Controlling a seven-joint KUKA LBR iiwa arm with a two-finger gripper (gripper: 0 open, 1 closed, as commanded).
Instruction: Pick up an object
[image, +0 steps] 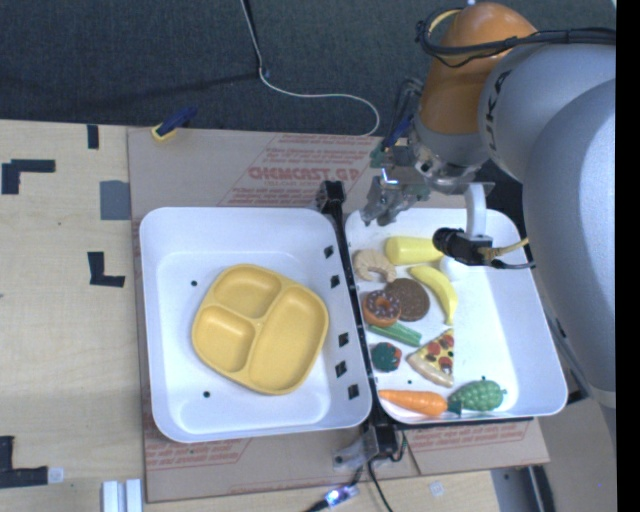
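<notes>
The grey arm with its orange band reaches in over the far right part of the bench, and its dark two-finger claw (385, 205) hangs above the far edge of the right shallow white plastic bin (520, 340), close to the divider between the bins; whether it is released or clenched I cannot tell, since it appears small and dark against the arm, though nothing seems to be caught in it. Just below the claw, in the far part of that bin, lie a yellow cylindrical block (412, 249) and a pale beige lumpy toy (372, 264). Nearer the middle sit a yellow toy banana (438, 286), a round brown cookie-like disc (408, 298) and a small toy doughnut (381, 307). Toward the near edge are a toy pizza slice (434, 359), an orange toy carrot (412, 402) and a green knobbly toy vegetable (478, 396). The left white bin (165, 250) holds a yellow plastic divided plate (260, 328), lying flat in its middle.
</notes>
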